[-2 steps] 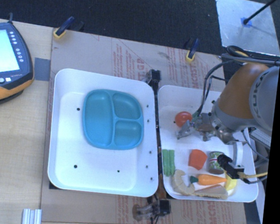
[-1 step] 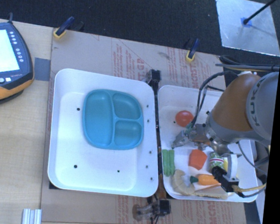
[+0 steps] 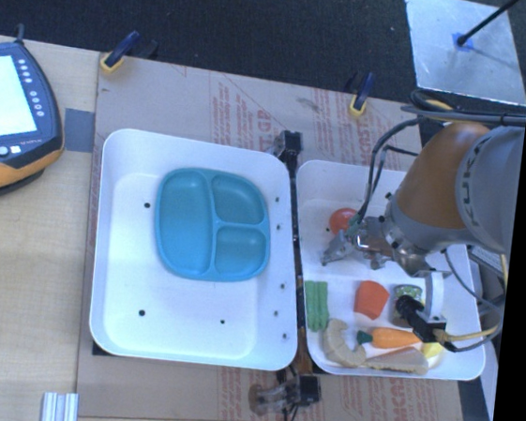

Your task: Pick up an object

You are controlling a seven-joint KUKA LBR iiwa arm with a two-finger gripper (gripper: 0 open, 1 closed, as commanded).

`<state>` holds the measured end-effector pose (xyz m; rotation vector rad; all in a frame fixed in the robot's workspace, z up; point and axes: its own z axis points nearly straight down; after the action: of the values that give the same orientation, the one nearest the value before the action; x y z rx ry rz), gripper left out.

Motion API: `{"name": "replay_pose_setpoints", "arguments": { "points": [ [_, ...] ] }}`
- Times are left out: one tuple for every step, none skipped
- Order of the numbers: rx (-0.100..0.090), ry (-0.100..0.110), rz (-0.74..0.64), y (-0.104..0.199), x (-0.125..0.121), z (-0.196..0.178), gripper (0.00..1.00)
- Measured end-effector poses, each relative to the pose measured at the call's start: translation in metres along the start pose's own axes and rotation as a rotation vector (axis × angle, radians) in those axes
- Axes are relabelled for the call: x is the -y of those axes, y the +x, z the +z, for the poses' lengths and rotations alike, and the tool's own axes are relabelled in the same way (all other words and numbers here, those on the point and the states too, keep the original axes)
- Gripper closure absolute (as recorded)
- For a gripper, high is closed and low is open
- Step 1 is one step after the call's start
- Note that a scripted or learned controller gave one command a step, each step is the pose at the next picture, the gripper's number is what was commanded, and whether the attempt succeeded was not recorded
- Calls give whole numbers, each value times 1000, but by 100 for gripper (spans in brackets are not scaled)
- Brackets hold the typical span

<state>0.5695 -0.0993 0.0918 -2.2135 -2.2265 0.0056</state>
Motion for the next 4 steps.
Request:
{"name": "replay_pose_setpoints", "arguments": {
  "points": [
    [-2,-2,3,4,-87,-1,0],
    [-1,1,-2,4,-87,-11,100],
    [-1,1,-3,4,-87,-11,0],
    [-2,0,4,-10,-86,0,0]
  ]
}}
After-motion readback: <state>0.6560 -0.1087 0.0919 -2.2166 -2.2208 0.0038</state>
